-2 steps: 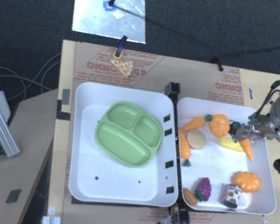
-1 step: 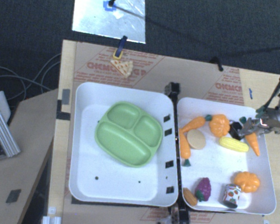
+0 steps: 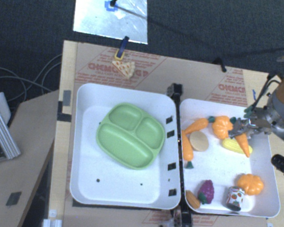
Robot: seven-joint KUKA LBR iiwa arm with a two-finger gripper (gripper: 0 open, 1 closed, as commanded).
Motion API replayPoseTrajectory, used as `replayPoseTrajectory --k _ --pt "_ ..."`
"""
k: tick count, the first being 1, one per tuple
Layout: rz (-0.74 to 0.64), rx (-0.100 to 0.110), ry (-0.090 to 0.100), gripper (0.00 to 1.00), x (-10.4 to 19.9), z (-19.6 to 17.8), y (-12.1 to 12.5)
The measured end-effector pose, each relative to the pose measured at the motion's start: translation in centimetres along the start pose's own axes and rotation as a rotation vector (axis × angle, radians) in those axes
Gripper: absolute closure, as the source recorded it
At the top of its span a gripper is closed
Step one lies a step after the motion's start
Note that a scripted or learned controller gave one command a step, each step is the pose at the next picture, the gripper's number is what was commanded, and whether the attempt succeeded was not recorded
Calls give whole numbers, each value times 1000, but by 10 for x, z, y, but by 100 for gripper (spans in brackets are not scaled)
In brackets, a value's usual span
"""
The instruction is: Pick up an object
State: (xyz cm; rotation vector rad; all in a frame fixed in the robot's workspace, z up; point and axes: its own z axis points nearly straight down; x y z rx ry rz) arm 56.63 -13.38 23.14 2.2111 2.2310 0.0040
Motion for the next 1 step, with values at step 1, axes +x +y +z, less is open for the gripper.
replayPoseTrajectory --k 1 --pt "0 2 1 100 47 10 -14"
